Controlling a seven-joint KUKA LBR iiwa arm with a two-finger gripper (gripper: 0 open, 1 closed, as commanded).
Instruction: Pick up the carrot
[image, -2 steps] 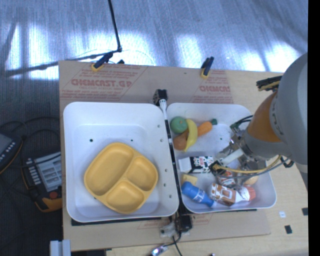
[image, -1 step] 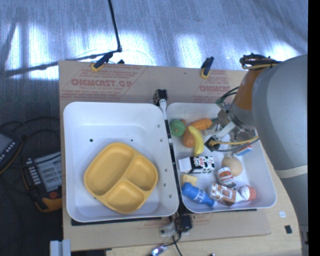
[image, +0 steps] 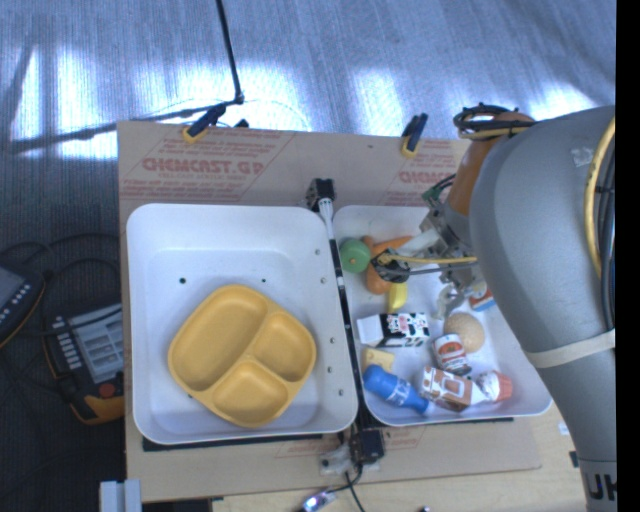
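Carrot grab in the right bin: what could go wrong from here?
1. The carrot lies packed against the green ball and a yellow piece, so the gripper may catch or push a neighbour instead.
2. Little of the carrot shows under the gripper, so the grip may land off-centre and slip.
3. The carrot sits near the right bin's inner wall, which could block a finger.

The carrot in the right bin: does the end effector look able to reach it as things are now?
Probably yes. The end effector hangs right at the carrot near the right bin's far left corner. A green ball touches the carrot's left side and may crowd the grasp.
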